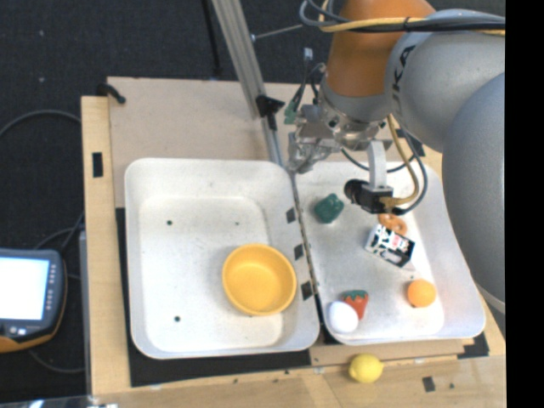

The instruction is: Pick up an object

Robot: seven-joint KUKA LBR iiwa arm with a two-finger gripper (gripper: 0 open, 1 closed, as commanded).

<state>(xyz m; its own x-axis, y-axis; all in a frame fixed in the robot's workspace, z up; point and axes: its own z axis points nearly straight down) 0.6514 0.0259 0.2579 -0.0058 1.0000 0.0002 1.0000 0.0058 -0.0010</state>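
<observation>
Nearest you, well below the gripper (308, 153), lie a white egg-shaped ball (343, 317) and a small orange ball (420, 292), while the dark green rubbery lump (328, 208) sits just beneath it, probably its target, though you cannot tell its opening.

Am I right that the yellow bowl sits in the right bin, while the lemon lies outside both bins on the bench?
Not quite: the camera view shows the yellow bowl in the left bin, not the right one. The rest holds: the lemon lies outside both bins on the bench, just below the right bin.
</observation>
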